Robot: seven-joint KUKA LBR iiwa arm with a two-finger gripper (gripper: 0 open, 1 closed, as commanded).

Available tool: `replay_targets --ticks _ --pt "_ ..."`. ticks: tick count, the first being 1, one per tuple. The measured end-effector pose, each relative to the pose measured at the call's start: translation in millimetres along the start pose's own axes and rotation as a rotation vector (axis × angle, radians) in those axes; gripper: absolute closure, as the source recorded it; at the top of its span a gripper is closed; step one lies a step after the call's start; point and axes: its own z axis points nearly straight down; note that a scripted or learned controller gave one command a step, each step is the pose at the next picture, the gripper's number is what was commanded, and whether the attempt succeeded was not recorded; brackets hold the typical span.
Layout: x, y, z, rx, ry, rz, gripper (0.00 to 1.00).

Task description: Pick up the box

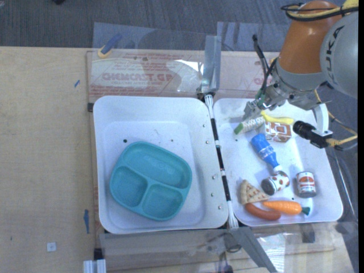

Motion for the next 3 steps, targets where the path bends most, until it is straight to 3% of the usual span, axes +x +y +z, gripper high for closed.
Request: replay_targets --ticks 1,2,3 --pt "0 0 0 0.001 0.000 0.000 0.00" --pt "-30 -2 74 -0.004 -0.003 -0.168 0.00" --pt "-33 4 99 0.021 0.011 -0.204 0.00"
